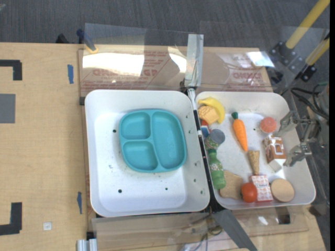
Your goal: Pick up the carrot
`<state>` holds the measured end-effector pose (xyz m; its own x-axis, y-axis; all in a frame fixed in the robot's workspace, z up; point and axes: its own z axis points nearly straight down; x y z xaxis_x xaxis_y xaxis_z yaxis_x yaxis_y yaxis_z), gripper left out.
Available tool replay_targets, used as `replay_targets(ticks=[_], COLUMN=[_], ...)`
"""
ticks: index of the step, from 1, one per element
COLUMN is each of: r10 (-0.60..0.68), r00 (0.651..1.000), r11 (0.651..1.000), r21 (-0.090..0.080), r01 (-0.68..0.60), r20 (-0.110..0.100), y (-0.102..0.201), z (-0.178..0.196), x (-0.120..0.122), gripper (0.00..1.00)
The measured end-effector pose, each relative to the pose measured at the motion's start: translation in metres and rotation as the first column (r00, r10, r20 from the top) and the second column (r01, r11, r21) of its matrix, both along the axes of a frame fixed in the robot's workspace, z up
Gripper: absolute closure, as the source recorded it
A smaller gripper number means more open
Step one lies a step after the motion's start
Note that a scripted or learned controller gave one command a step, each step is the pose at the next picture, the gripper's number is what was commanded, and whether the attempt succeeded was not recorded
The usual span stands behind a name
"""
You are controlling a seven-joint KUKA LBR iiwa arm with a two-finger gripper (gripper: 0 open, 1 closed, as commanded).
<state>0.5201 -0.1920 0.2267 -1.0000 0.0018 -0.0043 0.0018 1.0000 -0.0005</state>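
This is a robotics lab: a plywood counter (42,156) marked with black and blue tape, two white bins (99,192) behind clear plastic shields (131,61), toy food (239,132), grey carpet (157,4).

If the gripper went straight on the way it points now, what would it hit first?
Probably the small brown-and-white carton just ahead of the gripper, before the carrot; height is unclear, so it might pass above.
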Motion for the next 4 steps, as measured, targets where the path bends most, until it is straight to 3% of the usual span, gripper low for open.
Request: replay_targets(ticks=[1,2,3,4], r10=[0.219,0.209,0.210,0.210], r00=[0.976,0.978,0.978,0.978], r11=[0.976,0.978,0.978,0.978], r21=[0.005,-0.002,-0.003,-0.002], r01=[-0.219,-0.209,-0.210,-0.210], r20=[-0.007,0.003,0.008,0.007], y=[0.076,0.066,0.067,0.068], z=[-0.098,-0.131,-0.121,-0.122], x=[0.037,0.066,0.068,0.067], gripper=[0.00,0.00,1.00,0.00])
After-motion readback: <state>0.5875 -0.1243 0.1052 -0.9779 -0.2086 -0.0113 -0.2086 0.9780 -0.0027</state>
